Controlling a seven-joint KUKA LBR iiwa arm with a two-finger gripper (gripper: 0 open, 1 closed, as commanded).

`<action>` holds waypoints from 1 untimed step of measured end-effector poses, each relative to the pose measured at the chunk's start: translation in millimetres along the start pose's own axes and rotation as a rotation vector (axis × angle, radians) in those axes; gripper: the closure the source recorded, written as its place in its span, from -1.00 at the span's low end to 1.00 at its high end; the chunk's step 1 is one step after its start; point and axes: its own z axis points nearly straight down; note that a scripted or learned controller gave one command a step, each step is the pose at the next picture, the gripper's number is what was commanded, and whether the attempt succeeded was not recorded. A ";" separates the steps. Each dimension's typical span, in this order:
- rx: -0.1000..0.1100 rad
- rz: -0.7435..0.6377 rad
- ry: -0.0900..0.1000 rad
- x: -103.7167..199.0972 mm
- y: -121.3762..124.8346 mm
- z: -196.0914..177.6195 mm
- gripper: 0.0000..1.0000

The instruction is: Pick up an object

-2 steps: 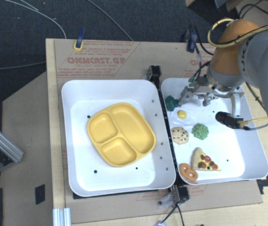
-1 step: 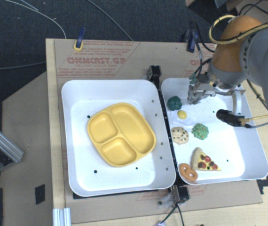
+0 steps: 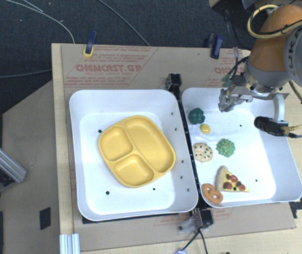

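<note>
My gripper (image 3: 227,106) hangs over the back of the right bin (image 3: 278,163), with nothing visibly in it. A dark green lump (image 3: 196,115) lies just left of it and a little nearer. In front of that lump is a small yellow piece (image 3: 205,128). Further forward lie a speckled cookie (image 3: 202,152) and a light green broccoli-like piece (image 3: 225,147). A pizza slice (image 3: 231,181) and an orange ring (image 3: 212,193) sit by the bin's front edge.
The left bin (image 3: 82,115) holds a yellow divided plate (image 3: 136,150). A black divider (image 3: 185,142) runs between the bins. The right half of the right bin is bare white floor.
</note>
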 end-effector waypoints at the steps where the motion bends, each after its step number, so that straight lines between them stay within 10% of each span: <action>1: -0.003 -0.002 -0.001 -0.2 1.3 -53.4 1.00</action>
